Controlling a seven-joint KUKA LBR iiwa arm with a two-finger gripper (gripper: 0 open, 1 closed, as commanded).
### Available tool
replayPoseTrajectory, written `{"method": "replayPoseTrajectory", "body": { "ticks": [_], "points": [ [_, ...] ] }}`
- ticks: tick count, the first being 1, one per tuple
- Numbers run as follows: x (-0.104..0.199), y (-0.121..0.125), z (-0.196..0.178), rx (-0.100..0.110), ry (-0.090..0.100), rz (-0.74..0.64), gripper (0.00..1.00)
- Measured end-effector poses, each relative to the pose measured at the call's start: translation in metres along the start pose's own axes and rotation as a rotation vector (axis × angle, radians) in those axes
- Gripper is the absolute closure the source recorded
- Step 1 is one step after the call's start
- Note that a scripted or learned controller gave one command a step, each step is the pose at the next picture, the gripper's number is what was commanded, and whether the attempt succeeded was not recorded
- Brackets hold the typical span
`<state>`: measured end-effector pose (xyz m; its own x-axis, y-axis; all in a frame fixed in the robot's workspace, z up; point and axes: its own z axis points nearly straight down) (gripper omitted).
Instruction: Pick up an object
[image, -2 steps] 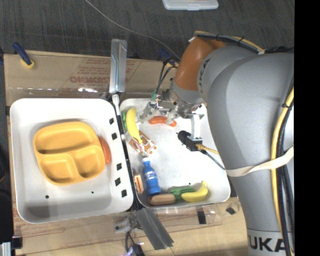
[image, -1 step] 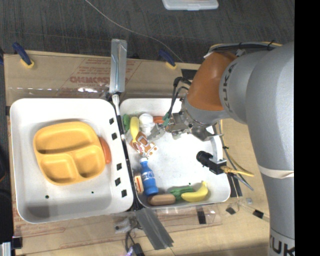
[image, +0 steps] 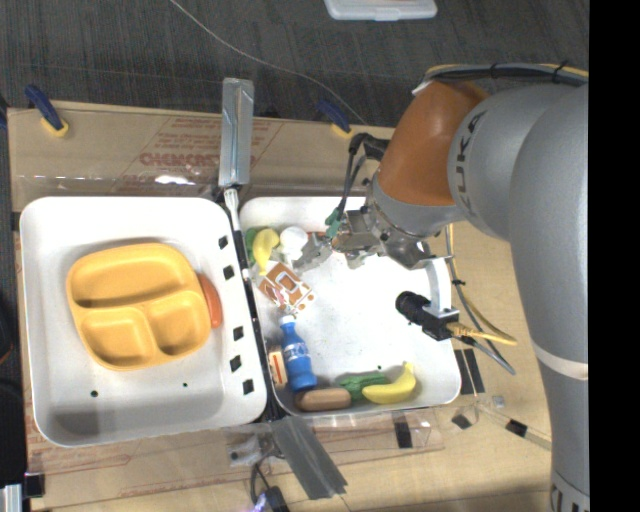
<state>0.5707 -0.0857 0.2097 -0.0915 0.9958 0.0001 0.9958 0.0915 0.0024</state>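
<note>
Yellow divided tray (image: 135, 315) at left; blue bottle (image: 297, 362), yellow banana (image: 391, 388), brown sausage (image: 323, 399) lower centre; white bins (image: 40, 300).

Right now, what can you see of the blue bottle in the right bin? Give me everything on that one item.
The blue bottle is small and looks plastic, with a white cap and a white-and-red label on its body. It lies on its side on the floor of the right bin, near the left wall, cap pointing toward the far side. Its base end meets a brown sausage-shaped item, and a small orange-brown item sits against its left side. Nothing grips it.
</note>
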Motion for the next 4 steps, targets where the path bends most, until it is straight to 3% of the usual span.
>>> {"method": "replayPoseTrajectory", "body": {
  "ticks": [1,2,3,4],
  "points": [
    [-0.067,0.051,0.118,0.003,-0.001,-0.163,0.0],
    [-0.065,0.082,0.076,-0.002,-0.003,-0.536,0.0],
    [-0.058,0.081,0.115,0.007,0.0,-0.093,0.0],
    [-0.122,0.068,0.067,-0.002,-0.005,-0.148,0.0]
  ]
}}
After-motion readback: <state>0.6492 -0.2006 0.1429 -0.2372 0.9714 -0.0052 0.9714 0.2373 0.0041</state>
